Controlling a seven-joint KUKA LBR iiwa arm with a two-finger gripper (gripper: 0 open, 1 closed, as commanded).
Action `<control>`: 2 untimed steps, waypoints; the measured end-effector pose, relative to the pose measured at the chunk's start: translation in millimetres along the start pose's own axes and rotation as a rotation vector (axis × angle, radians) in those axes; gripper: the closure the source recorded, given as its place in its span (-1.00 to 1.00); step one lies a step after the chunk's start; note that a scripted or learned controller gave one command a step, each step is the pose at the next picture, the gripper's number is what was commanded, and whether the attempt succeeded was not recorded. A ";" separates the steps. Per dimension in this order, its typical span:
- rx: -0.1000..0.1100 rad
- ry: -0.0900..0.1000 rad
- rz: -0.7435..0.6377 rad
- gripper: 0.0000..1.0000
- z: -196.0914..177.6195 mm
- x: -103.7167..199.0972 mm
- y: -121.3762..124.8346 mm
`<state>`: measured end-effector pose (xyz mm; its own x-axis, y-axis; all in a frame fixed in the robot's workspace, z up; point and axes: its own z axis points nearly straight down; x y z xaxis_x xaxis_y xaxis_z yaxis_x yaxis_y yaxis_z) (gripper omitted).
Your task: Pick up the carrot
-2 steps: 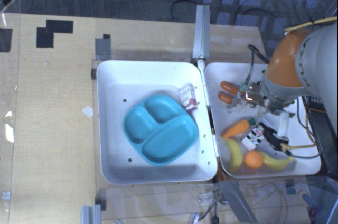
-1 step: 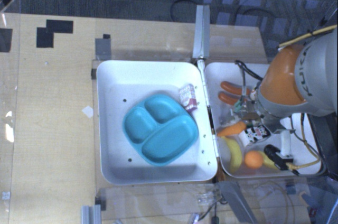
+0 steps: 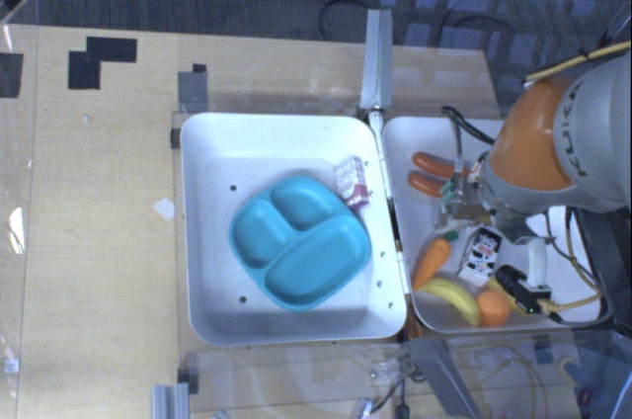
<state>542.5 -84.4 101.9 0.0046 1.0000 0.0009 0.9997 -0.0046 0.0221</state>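
Note:
The carrot (image 3: 432,262) is orange with a small green top and lies slanted in the front left part of the right bin (image 3: 399,142). My gripper (image 3: 460,207) hangs just above and to the right of the carrot's green end, under the grey and orange wrist. Nothing shows between it and the carrot.
Two red-orange sausages (image 3: 431,172) lie behind the gripper. A banana (image 3: 449,295) and an orange fruit (image 3: 493,307) sit at the right bin's front, with a white patterned box (image 3: 481,254) beside the carrot. The left bin (image 3: 207,239) holds a blue divided plate (image 3: 301,240) and a small packet (image 3: 353,182).

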 end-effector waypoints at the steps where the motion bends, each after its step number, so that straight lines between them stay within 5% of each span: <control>1: 0.016 0.001 -0.198 1.00 -120.4 53.3 -51.8; 2: 0.017 0.001 -0.197 -1.00 -120.3 53.0 -52.0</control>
<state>488.2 -31.3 221.1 -0.1913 0.9815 -0.0008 0.9815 0.1913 0.0052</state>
